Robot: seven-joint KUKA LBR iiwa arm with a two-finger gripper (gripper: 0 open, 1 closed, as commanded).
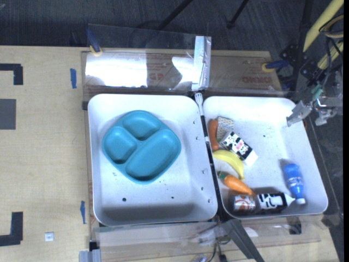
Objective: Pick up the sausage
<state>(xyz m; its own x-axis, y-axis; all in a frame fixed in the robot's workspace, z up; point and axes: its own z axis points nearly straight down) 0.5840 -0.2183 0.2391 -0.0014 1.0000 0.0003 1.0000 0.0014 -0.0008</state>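
White plastic makes up both shallow bins on the pale wooden worktop [43, 146]. The left white bin [103, 201] carries a blue plastic plate with three compartments [142, 144], which lies a little toward 11 o'clock from the middle of that bin.

The right white bin [272, 113] holds all the small things, and most of them crowd along its 9 o'clock wall and its 6 o'clock wall. The short reddish-orange sausage [212, 132] lies at about 10 o'clock from the middle of this bin, close against the wall that the two bins share, with its length running from 12 to 6 o'clock. Just beside it at 3 o'clock lies a small carton with black and white cow spots [238, 145], tilted. A yellow curved banana [229, 161] lies at 5 o'clock of the sausage, near its lower end. An orange carrot with a green top [236, 184] lies at 6 o'clock of the banana. A dark bottle with a black and white label [262, 202] lies on its side along the 6 o'clock wall, and a blue plastic bottle with a white cap [294, 181] lies at about 4 o'clock in the bin.

The grey tool [299, 113] hangs over the 2 o'clock corner of the right bin, well apart from the sausage. Whether the tool is wide or narrow I cannot tell, and nothing is seen in it.
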